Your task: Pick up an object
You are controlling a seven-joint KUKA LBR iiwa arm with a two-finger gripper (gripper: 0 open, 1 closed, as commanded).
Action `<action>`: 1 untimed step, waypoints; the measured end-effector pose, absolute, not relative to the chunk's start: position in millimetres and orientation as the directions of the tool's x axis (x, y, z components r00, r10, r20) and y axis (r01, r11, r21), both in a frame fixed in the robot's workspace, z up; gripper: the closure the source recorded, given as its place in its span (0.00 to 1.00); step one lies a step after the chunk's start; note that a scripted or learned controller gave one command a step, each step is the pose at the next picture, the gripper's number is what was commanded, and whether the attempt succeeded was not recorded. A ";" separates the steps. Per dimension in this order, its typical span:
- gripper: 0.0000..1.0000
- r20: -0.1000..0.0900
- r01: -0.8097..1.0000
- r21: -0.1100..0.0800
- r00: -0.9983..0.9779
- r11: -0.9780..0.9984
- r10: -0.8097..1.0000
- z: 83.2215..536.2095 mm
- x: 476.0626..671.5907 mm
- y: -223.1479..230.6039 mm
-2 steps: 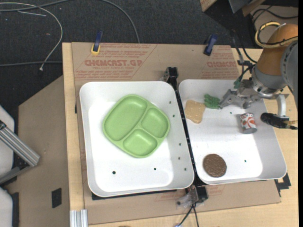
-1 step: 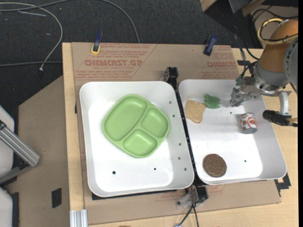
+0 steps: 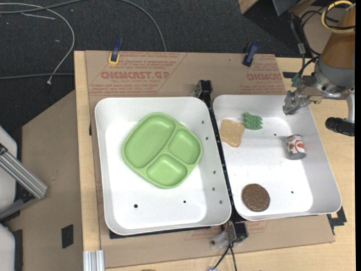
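The right bin (image 3: 316, 205) holds a tan slice of bread (image 3: 231, 132), a small green leafy piece (image 3: 252, 120), a red and white can (image 3: 294, 146) lying on its side, and a round brown patty (image 3: 255, 197). My gripper (image 3: 294, 102) hangs over the bin's far right corner, above and behind the can, with nothing visible between its fingers. It is apart from every object.
The left bin (image 3: 113, 202) carries a green three-compartment plate (image 3: 162, 149). A black clamp (image 3: 203, 88) sits between the bins at the back. Blue clips (image 3: 116, 48) (image 3: 250, 53) hold the cardboard base. Cables run along the floor behind.
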State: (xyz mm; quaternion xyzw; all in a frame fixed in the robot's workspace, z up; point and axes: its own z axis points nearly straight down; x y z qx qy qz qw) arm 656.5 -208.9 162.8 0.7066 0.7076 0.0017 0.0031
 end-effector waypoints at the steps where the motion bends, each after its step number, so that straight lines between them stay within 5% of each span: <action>1: 1.00 -0.002 1.000 0.007 0.000 0.000 1.000 215.6 648.1 -208.2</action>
